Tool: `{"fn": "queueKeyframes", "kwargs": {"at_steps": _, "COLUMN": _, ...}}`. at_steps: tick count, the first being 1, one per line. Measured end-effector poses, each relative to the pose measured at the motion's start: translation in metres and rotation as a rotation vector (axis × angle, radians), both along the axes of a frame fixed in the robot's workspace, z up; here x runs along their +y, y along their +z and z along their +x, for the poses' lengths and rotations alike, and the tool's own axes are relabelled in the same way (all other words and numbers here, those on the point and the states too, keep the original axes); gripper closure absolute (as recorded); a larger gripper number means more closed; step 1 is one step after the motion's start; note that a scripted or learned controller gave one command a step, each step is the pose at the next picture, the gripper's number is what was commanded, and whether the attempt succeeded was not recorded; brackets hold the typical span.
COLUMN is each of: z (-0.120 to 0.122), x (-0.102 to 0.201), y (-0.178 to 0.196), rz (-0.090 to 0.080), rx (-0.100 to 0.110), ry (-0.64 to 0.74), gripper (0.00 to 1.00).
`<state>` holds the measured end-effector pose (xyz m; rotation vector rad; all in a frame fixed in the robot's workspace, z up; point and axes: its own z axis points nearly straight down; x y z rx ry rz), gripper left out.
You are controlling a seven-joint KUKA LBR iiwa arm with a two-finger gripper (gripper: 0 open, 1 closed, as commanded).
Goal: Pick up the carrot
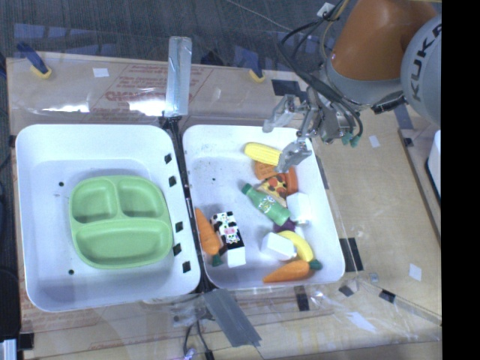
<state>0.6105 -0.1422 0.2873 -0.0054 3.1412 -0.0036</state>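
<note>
Judging by shape, the carrot (208,232) looks rigid, likely slick; grip you its thick middle. Gripper (294,154) closure: cannot tell.

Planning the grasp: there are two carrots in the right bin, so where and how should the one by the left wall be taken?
Probably grip the carrot mid-body from above, tool fingers closing across its narrow width. It lies lengthwise against the right bin's left wall, with the milk carton close beside it, so room looks tight.

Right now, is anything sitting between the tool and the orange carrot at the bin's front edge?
Yes. The green bottle and yellow banana lie between the tool and that orange carrot.
</note>
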Motion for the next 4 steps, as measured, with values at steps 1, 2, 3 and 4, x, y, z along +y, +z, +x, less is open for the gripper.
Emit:
{"fn": "queueKeyframes", "kwargs": {"at_steps": 1, "z": -0.048, "x": -0.048, "y": -0.096, "rz": 0.003, "rx": 0.009, "ry": -0.028, "gripper": 0.0}}
{"fn": "queueKeyframes", "kwargs": {"at_steps": 2, "z": -0.133, "x": -0.046, "y": -0.117, "rz": 0.003, "rx": 0.003, "ry": 0.175, "gripper": 0.0}}
{"fn": "queueKeyframes", "kwargs": {"at_steps": 3, "z": -0.127, "x": -0.067, "y": -0.167, "rz": 0.005, "rx": 0.004, "ry": 0.301, "gripper": 0.0}}
{"fn": "queueKeyframes", "kwargs": {"at_steps": 4, "z": -0.126, "x": -0.041, "y": -0.138, "rz": 0.002, "rx": -0.003, "ry": 0.434, "gripper": 0.0}}
